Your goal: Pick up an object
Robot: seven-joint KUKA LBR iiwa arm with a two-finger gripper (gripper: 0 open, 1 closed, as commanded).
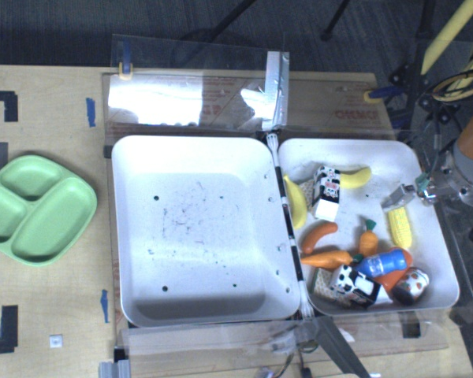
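Corn cob (400,227): yellow, lying in the right bin (435,203) near its right wall, nothing around it gripped.
Claw (410,193): at the right bin's upper right, just above and a touch right of the corn cob; metal tip visible, but whether it is wide or narrow I cannot tell.
Key relation: the corn cob lies just below the claw toward the near edge, its long axis running roughly up and down the view, tilted slightly; of the objects here it looks nearest the claw.
Other candidates: a banana (355,178) to the claw's left at the bin's top, a cow-patterned box (327,193) beside it, orange carrots (322,236) toward the middle, a blue bottle (382,263) and a dark ball (410,287) crowded in the near right corner.
Left bin (142,211): well apart from the claw.
Green tray (35,209): on the worktop (47,109) at far left.
Judgement: pick not yet made; a short drop toward the corn cob seems simplest.
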